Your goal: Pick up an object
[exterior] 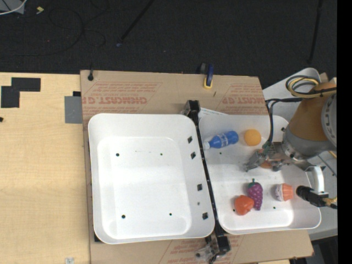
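Overhead, a wooden table [38,164] carries a brown cardboard sheet [165,92], and on that sheet sit two shallow white bins side by side. Every place below is given relative to the right bin [275,223]. The left bin [143,175] touches its left edge, the two joined along a black clamp strip. The grey robot arm [316,128] reaches in over the right bin's right rim, with an orange band above the wrist. Its claw [263,161] hangs low over the middle of the right bin's floor, right of centre; whether it is parted or closed cannot be told, and no object can be seen between its tips. Five small objects lie on the right bin's floor. A blue bottle [223,140] lies on its side near the bin's upper left corner. An orange ball [252,137] rests just right of the bottle, near the bin's upper edge. A purple grape bunch [255,194] lies in the bin's lower half, touching a red-orange fruit [243,204] to its left. A small pink and white piece [284,192] sits near the bin's lower right.
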Controlling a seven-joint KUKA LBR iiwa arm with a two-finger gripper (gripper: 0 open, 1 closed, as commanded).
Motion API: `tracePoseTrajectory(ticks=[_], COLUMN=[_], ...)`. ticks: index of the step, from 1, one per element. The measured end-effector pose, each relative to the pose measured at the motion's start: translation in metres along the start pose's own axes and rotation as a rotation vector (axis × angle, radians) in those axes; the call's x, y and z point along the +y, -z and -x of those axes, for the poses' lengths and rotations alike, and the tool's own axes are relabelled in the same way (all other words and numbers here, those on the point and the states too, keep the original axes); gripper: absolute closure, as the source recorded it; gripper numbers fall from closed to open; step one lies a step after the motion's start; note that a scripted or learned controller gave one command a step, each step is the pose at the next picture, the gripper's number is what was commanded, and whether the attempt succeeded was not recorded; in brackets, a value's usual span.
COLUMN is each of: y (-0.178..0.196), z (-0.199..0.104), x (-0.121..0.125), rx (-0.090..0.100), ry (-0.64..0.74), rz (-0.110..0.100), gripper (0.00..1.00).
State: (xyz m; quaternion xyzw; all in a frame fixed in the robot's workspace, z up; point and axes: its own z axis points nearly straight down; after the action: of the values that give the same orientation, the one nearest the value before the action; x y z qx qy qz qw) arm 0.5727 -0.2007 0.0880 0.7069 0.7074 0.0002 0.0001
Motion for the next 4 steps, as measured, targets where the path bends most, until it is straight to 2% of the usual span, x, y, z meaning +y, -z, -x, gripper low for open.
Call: tracePoseTrajectory(ticks=[1, 2, 3, 4], y=[0.000, -0.001, 0.009, 0.008], z=[0.012, -0.038, -0.037, -0.037], x=[0.029, 0.070, 0.069, 0.070], rx=[-0.001, -0.003, -0.001, -0.002], ry=[0.004, 0.006, 0.004, 0.006], rz=[0.000, -0.012, -0.011, -0.010], gripper=[0.00, 0.00, 1.00, 0.00])
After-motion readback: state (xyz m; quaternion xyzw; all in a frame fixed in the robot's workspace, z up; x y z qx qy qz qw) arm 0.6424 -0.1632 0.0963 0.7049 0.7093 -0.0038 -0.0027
